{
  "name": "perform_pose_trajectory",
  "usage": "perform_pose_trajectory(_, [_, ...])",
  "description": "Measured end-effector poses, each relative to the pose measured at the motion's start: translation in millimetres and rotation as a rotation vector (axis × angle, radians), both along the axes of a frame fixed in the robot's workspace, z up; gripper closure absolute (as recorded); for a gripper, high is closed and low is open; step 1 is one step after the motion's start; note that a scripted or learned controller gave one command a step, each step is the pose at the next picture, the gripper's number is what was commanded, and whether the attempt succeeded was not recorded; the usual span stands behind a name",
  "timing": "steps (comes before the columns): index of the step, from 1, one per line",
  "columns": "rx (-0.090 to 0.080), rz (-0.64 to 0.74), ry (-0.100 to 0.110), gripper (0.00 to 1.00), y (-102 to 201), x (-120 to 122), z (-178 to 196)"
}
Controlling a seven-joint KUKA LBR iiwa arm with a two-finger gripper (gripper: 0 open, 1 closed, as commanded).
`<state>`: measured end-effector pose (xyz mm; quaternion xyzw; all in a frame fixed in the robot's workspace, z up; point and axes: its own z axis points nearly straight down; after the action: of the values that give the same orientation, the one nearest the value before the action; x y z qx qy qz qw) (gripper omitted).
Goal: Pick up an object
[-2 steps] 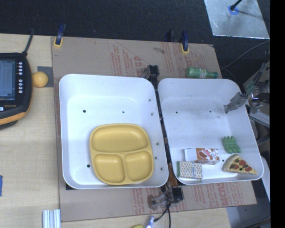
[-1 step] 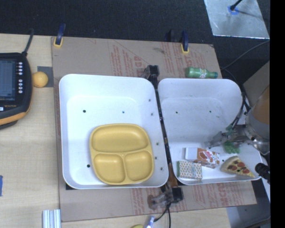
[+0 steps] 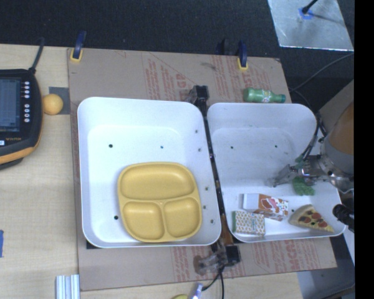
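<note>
- Nearest you, along the front wall of the right bin (image 3: 262, 108), three flat things lie in a loose row: a green patterned packet (image 3: 249, 223) at the left, a red-and-white snack packet (image 3: 265, 205) just behind it, and a pizza slice toy (image 3: 310, 218) at the right, its point aimed toward the bin's right front corner.
- A step farther back, the hand (image 3: 297, 174) hangs low over the right half of that bin, reaching in from the right; a small green object (image 3: 302, 185) sits directly beneath it, touching or nearly so.
- You cannot tell from this slanted view whether the hand is spread or closed, nor whether the green object is caught in it.
- The move turns on this: the green object is right under the hand, while the packets lie toward the front left of it and the pizza slice just in front.
- If the green object is the target, expect little travel; the packets would ask for a shift toward the front wall.
- In the left bin (image 3: 93, 123), a yellow divided plate (image 3: 160, 200) rests in the front half, its three compartments bare.
- Farther off, on the tabletop (image 3: 25, 229) behind the bins, a green bottle (image 3: 264, 95) lies on its side, long axis left to right.
- At far left sit a control pendant (image 3: 10, 120) and an orange ball (image 3: 52, 103).
</note>
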<state>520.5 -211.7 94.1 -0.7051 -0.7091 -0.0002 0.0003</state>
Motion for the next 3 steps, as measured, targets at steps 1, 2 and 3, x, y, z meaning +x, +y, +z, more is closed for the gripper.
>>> perform_pose_trajectory(1, [-0.001, -0.002, 0.0, 0.0, 0, 99, -2])
perform_pose_trajectory(2, [0.0, 0.002, 0.001, 1.0, 0, 99, 9])
perform_pose_trajectory(3, [0.0, -0.001, -0.001, 1.0, 53, 131, 106])
